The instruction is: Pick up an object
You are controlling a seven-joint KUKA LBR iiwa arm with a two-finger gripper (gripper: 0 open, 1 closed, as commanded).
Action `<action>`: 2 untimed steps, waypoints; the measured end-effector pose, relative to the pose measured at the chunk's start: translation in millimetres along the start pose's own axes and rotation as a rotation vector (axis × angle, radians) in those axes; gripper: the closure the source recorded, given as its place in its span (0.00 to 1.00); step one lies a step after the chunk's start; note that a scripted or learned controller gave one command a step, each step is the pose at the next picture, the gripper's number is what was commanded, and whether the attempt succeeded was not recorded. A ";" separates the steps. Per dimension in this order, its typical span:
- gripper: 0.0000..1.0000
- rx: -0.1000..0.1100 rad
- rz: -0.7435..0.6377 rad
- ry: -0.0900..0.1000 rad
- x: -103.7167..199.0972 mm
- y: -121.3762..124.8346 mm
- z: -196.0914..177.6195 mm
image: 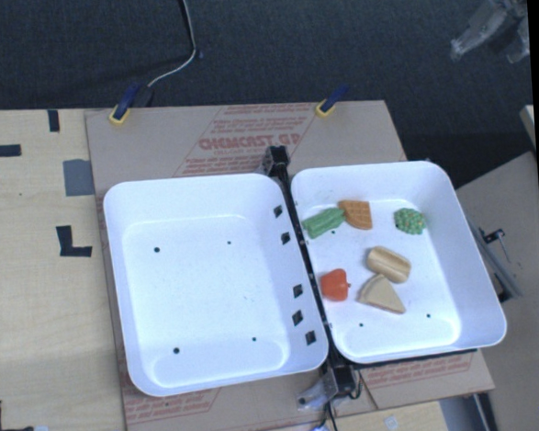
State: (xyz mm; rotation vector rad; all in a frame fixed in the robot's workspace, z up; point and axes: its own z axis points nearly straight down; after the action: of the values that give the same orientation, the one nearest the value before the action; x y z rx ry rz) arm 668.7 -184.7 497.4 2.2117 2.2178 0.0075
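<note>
Camera view puts your gripper (494,27) far off at top right, its state impossible to tell — the orange pepper (335,285) in the right bin (462,330) looks light and slick, so pinch its waist.

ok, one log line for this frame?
gripper: top right, away from bins, nothing seen held | right bin: green piece, orange piece, broccoli, red piece, two tan pieces | pick: not yet done
</note>
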 end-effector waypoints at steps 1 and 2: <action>0.00 0.008 0.002 0.003 5.7 -36.5 -40.3; 1.00 0.009 0.003 0.000 5.3 -34.7 -47.9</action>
State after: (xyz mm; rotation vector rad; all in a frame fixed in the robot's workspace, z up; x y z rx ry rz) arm 633.6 -179.3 545.0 2.2190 2.2194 -0.0021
